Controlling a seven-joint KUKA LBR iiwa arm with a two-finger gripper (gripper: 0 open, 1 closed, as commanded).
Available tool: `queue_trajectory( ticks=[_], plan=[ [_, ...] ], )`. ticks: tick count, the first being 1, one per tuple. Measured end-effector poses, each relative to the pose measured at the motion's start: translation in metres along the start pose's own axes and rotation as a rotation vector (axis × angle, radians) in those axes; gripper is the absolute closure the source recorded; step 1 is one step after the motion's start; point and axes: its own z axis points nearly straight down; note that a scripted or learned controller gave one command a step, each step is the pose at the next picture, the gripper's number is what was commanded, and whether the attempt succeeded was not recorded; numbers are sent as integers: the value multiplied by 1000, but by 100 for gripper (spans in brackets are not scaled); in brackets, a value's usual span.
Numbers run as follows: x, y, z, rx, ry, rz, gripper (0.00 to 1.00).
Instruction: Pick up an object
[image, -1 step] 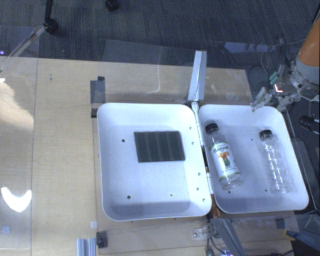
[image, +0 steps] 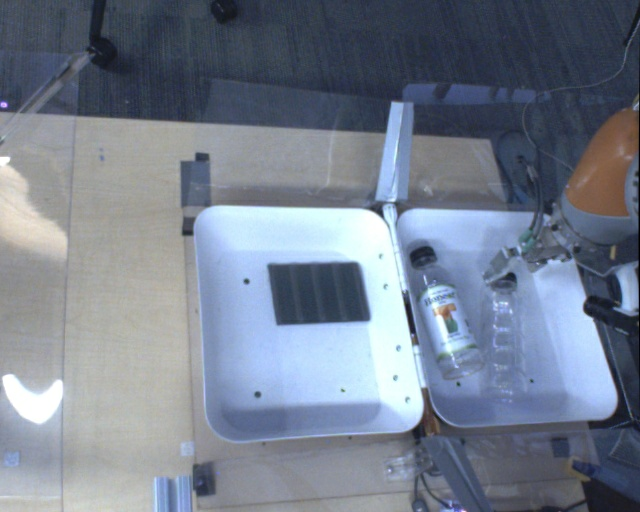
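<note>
Two clear plastic bottles in the right-hand white bin (image: 570, 400), lying side by side. Nearer the divider, a labelled clear plastic bottle with a black cap (image: 443, 318), cap toward the far rim, long axis running from far to near with a slight lean to the right. Just beside it, on the arm's side, an unlabelled ribbed clear plastic bottle (image: 504, 335), almost see-through against the white floor, long axis roughly parallel to the first.

Claw (image: 512, 262) poised at the far end of the ribbed bottle, near its neck, so the body stretches away from the claw toward the near rim. Cannot tell how far the claw stands open, nor whether anything is in it.

In the left-hand white bin (image: 230, 240), a flat dark grey ribbed rectangular pad (image: 318, 292). Pale wooden surface (image: 110, 300) beneath both bins.

Slick, rounded, thin-walled plastic: likely to roll or squirm if pinched off-centre.
</note>
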Motion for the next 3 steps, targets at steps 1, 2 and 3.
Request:
queue_trajectory(
  ticks=[1, 2, 3],
  plan=[
    [20, -29, 23, -7, -3, -53, 0],
    [74, -22, 21, -9, -13, -92, 0],
    [90, -38, 14, -21, -48, -252, 0]
  ],
)
